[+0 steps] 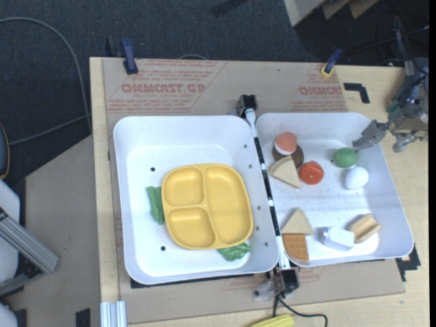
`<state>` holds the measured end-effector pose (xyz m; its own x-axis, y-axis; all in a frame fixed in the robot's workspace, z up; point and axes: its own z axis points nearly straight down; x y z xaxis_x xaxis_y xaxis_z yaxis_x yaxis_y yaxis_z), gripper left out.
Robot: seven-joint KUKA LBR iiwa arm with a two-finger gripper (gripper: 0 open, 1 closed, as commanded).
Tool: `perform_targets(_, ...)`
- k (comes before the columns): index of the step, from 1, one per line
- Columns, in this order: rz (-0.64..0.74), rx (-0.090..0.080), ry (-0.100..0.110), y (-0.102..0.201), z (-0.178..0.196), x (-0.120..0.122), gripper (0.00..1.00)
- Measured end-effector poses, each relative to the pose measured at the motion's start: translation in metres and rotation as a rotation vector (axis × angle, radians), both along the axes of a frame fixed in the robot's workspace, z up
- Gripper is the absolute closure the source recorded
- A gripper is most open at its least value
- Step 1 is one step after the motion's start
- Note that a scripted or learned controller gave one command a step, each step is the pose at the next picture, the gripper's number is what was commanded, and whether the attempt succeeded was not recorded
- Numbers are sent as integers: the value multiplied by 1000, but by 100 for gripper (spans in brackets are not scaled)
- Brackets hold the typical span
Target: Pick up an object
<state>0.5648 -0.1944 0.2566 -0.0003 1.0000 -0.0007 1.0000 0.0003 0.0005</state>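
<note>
Claw at right edge of frame, beside green ball in right bin; grip state unclear. Likely lining up to grasp.

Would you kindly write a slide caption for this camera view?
Tool at the right bin's far edge beside a green ball; yellow divided plate in the left bin.

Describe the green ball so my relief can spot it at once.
Look in the right bin, at its far right corner near the gripper. The green ball sits there, just above the white egg; it's the only round green thing in that bin.
</note>
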Motion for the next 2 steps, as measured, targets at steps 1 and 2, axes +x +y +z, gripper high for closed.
perform_targets(1,1,2,3,44,-84,49,0)
perform_targets(2,0,1,3,71,-148,26,0)
